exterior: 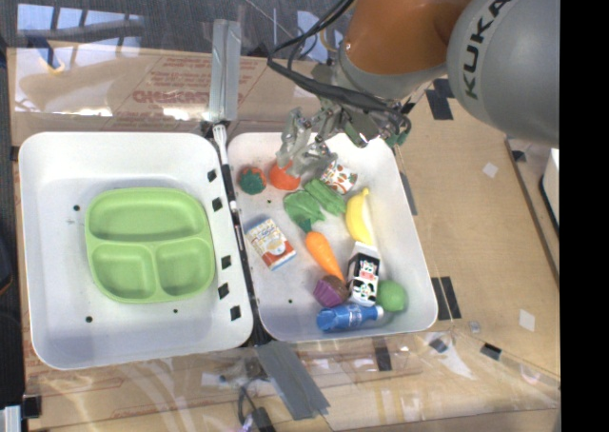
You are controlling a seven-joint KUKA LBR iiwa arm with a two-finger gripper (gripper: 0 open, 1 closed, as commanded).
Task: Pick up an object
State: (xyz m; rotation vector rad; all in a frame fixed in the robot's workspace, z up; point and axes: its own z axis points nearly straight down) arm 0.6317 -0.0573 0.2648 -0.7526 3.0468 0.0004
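Two white bins are sitting side by side on my bench, and I'm watching the gripper (303, 149) hanging low over the far end of the right bin (411, 230), right above an orange-red toy (283, 176) that I'm guessing is the target. Whether it's open or closed I honestly can't tell, the metal bits are blurring together. Everything else is lying jumbled: banana (359, 216), carrot (322, 251), green leafy piece (313, 205), small carton (269, 243), milk carton (363, 275), blue bottle (348, 317). The left bin (43, 230) is holding a green divided tray (149, 244), probably as a drop spot. Underneath it's plywood-looking bench (466, 211) with tape marks.
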